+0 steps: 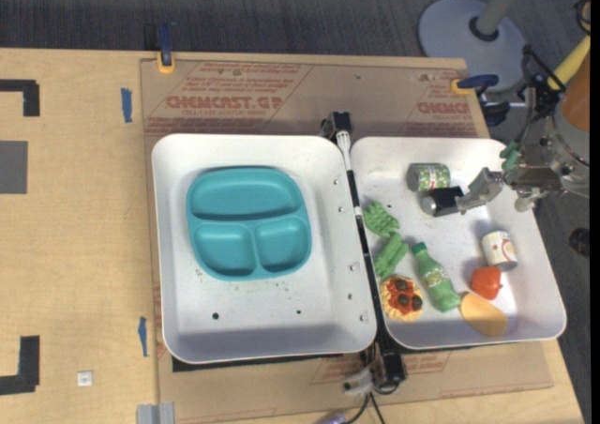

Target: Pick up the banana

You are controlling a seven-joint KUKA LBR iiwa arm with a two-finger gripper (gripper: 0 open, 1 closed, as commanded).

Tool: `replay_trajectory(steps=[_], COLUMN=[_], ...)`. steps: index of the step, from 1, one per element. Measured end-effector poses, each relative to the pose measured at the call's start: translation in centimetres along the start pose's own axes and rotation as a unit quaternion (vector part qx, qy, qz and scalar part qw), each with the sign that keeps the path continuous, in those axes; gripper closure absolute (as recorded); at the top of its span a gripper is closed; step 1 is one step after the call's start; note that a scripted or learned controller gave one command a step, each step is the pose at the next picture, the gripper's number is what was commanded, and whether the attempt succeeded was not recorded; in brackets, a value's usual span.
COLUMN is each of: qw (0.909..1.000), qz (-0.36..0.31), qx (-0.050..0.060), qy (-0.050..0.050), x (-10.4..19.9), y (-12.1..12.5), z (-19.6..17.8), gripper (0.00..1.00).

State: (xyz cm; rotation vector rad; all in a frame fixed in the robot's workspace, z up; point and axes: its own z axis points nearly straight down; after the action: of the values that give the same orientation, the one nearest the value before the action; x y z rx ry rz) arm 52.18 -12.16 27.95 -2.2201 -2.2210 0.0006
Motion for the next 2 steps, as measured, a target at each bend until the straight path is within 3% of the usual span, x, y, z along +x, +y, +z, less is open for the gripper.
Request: replay_trajectory(steps=[1,2], qw=[0.9585,0.8554], qz=[0.285,0.518], qx=[0.002,0.003], qy=[0.0,0.0], x=[6.0,13.9], y=[-4.3,-3.9], z=[5.2,9.6], gripper=[0.0,0.0])
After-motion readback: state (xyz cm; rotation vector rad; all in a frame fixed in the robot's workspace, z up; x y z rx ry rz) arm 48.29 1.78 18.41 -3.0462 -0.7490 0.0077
